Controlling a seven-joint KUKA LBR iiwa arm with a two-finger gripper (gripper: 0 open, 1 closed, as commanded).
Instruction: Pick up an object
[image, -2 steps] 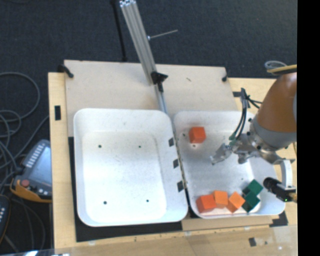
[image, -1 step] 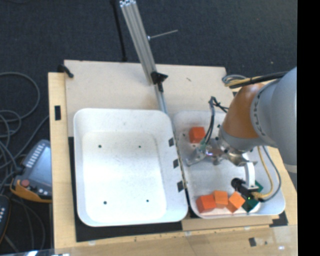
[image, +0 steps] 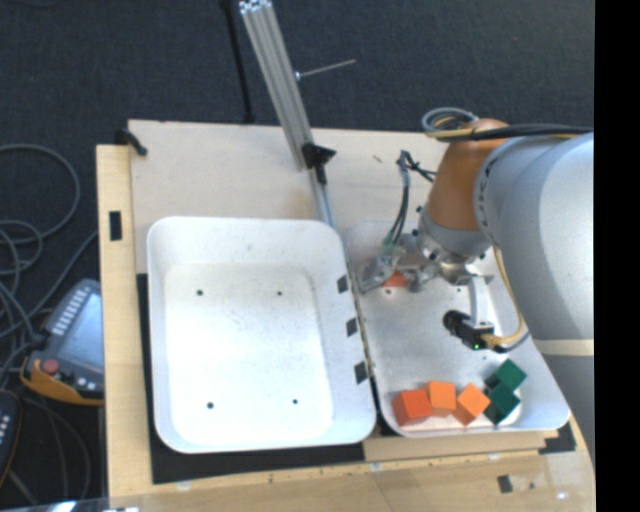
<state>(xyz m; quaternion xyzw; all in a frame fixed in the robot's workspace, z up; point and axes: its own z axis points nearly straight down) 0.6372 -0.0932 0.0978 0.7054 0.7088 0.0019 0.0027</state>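
Observation:
My gripper (image: 397, 276) hangs over the far left part of the right bin (image: 420, 345), under the grey arm with its orange band. A small red-orange block (image: 398, 282) shows between its fingers, and the gripper is shut on it. Three orange blocks (image: 441, 401) lie in a row at the near edge of the right bin. Two dark green blocks (image: 505, 389) sit just to their right, in the near right corner.
The left bin (image: 250, 330) stands beside the right one, divided from it by a shared rim with black clips. A slanted metal rail (image: 285, 95) rises behind the bins. Cables and a handheld pendant (image: 70, 340) lie off the bench's left side.

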